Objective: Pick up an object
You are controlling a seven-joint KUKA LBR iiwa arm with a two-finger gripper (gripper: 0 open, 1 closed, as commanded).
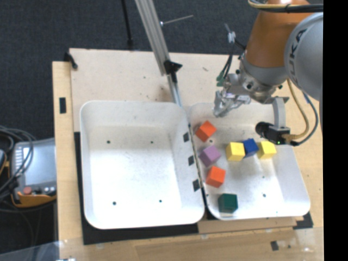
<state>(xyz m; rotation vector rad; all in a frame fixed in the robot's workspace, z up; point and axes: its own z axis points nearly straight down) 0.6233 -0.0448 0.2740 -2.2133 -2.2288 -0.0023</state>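
Note:
My gripper (pixel 222 109) hangs over the back left part of the right bin (pixel 293 192), its metal fingers pointing down with nothing between them. Just below and left of it lies an orange cube (pixel 205 130). Further forward sit a purple cube (pixel 210 155), a second orange cube (pixel 216 176) and a dark green cube (pixel 228 203). A row of a yellow cube (pixel 235 151), a blue cube (pixel 250 146) and another yellow cube (pixel 267 149) lies in the bin's middle.
The left bin (pixel 87 145) stands beside the right one. A slanted metal post (pixel 155 37) rises from the bench behind the bins. A black sensor with a cable (pixel 269 129) hangs by the arm above the right bin.

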